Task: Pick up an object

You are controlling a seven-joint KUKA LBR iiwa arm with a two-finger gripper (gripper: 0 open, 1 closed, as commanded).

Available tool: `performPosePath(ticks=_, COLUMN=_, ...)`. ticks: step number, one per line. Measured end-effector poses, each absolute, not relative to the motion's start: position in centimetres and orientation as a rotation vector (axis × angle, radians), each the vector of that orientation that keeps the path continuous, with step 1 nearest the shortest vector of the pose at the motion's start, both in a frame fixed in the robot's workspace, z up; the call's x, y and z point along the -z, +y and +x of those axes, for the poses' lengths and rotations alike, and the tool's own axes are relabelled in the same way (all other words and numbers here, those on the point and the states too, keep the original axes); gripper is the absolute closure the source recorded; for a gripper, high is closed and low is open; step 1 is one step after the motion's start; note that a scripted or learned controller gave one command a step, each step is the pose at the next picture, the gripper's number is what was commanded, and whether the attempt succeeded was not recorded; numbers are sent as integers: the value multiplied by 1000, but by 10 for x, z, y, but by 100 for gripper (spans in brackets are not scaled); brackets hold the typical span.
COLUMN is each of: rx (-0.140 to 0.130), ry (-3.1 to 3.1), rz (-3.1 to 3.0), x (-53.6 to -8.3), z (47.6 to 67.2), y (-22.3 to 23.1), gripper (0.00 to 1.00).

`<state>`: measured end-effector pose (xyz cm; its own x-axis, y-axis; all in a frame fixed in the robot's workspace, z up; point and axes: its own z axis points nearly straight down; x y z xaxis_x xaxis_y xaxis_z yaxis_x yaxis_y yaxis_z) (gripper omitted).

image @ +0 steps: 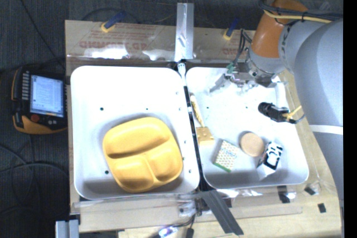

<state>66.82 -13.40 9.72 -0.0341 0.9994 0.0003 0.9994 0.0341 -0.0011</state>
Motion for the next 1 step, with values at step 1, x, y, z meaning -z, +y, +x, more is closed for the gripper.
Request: performPosePath(ticks=1, rx=-4, ry=-2316, rz=-2128, x=-128, z=669, y=-203, gripper=0)
